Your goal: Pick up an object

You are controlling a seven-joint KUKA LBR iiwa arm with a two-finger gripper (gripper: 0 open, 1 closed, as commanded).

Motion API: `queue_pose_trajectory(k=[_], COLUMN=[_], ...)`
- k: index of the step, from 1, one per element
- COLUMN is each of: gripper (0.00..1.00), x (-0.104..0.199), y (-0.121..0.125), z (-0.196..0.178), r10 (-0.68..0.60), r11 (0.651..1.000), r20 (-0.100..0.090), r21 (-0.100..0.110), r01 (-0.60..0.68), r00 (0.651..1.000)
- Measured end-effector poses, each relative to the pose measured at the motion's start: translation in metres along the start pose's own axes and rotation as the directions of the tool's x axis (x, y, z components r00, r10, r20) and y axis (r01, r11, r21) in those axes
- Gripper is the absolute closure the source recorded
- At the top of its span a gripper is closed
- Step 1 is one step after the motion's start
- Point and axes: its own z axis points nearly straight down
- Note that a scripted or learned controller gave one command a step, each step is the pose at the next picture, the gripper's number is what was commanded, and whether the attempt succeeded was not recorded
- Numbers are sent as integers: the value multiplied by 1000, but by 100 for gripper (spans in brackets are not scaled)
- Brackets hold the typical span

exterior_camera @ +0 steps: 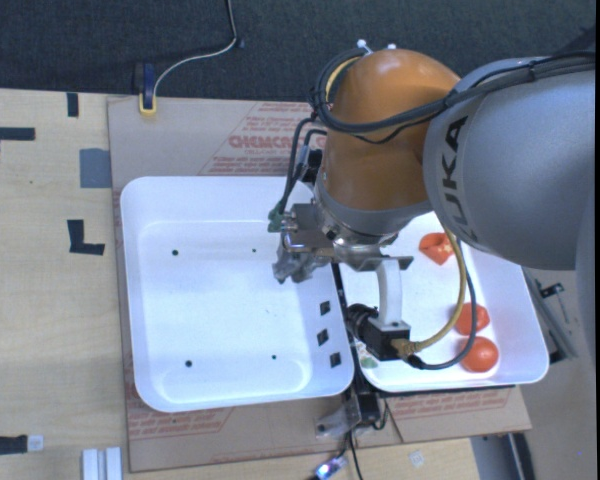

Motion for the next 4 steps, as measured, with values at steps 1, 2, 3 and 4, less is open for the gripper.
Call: queue_pose_trajectory(k=[1, 2, 3, 4], gripper=[100, 100, 100, 100], x=[8, 70, 97, 8], y=[-11, -12, -12, 8], z=[-78, -122, -12, 38], r10=[2, -3, 2, 15], r11=[1000, 1000, 1000, 1000], r20=[-3, -4, 4, 5], r21=[-16, -14, 1, -4], r01=[-2, 3, -2, -15], r00=[1000, 1000, 1000, 1000])
